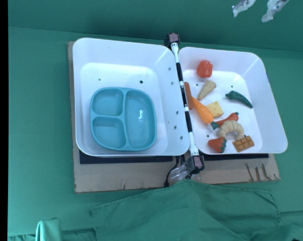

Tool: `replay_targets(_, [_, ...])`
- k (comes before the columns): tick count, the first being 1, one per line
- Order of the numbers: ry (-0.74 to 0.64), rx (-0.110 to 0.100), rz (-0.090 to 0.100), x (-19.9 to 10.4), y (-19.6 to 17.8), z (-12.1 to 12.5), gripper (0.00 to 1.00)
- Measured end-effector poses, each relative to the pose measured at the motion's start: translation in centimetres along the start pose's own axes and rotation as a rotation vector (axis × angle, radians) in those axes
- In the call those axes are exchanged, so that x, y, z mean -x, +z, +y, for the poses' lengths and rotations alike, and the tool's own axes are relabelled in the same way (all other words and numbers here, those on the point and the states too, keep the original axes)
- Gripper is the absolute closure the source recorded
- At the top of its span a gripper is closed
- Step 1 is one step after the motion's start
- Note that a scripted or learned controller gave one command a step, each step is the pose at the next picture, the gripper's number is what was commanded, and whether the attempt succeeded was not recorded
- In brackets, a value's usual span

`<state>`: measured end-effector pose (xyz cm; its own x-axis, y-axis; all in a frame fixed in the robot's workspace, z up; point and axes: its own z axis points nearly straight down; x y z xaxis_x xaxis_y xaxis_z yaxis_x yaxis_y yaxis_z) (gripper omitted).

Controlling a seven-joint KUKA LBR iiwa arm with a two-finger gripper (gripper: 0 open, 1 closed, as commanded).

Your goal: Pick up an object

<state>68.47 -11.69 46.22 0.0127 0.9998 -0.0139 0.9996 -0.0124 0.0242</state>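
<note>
The gripper (258, 6) hung high at the upper right corner of the camera view, above the green backdrop and beyond the far edge of the right bin (272, 102). Its two fingers stood apart, and nothing was between them. All the small objects lay below and slightly to the left of it in the view, so the coming move probably had to go down and toward the near side, into that bin.

The nearest things to the gripper were the red pepper (204, 69) at the far part of the bin and the green chili (239, 99) close to the right wall. The chili lay with its long axis slanted, from upper left to lower right. The carrot (201, 110) also lay slanted, close to the divider (184, 100) between the two bins, and I judged this position less easy for the fingers.

The right bin also held a pale cone-shaped piece (207, 90), a yellow cheese wedge (214, 109), a red chili (225, 120), a croissant (231, 129), a strawberry (217, 144) and a small waffle (243, 143). The last four lay crowded together at the near end, some touching.

The left bin (91, 56) held a blue divided plate (123, 118) with three compartments, and nothing lay in them. No object was picked yet.
</note>
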Motion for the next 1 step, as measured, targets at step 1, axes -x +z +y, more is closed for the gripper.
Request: replay_targets(1, [-0.005,-0.016,0.008,5.46,-0.07,1.59,0.00])
